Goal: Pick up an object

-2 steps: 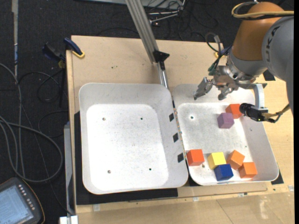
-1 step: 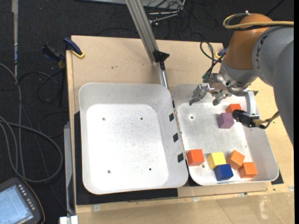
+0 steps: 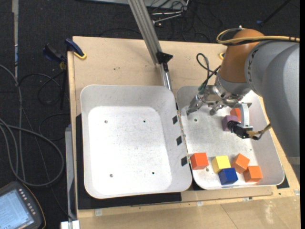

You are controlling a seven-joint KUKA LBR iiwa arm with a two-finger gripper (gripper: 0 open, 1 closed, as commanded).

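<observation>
My gripper (image 3: 202,109) hangs over the back left part of the right bin (image 3: 274,151), below the arm's orange band. Its fingers stand open, and only bare bin floor shows between them. A purple block (image 3: 227,123) lies just right of the gripper, partly covered by the wrist hardware, with a small orange piece (image 3: 235,113) beside it. Along the bin's front lie an orange cube (image 3: 199,160), a yellow cube (image 3: 221,163), a blue cube (image 3: 228,176) and two more orange cubes (image 3: 241,161) (image 3: 253,173).
The left bin (image 3: 90,128) sits beside the right one, their rims meeting at the middle. A metal pole (image 3: 143,23) slants down from the back to the bins' junction. A blue and yellow clamp (image 3: 74,49) lies at the bench's back left corner.
</observation>
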